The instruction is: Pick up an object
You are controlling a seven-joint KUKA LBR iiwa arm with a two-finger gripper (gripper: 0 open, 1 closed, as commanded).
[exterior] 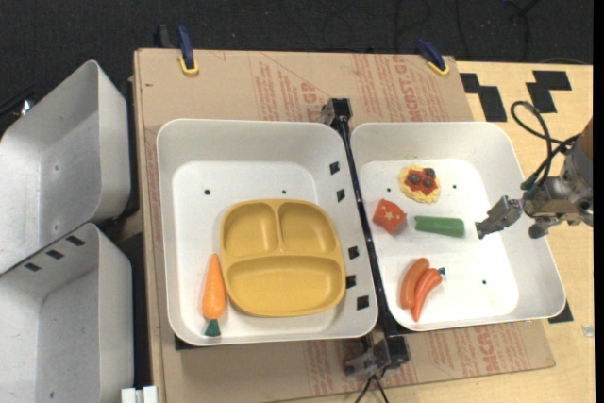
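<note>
Chili peppers [422, 285] nr tabletop's front edge, hand [494, 220] at right edge w/ grip state unclear, might clip green block [439, 226] sideways.

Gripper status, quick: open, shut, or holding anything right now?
Gripper: open or shut cannot be told; it sits low over the right bin near its right wall, just right of the green block, with nothing seen in it.

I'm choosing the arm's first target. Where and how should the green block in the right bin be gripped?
Grip the green block across its short width at mid-length, coming straight down. It lies flat, long axis left-right, with bare floor above and below it. The red piece sits near its left end, so avoid the ends. The tool is just to its right.
</note>
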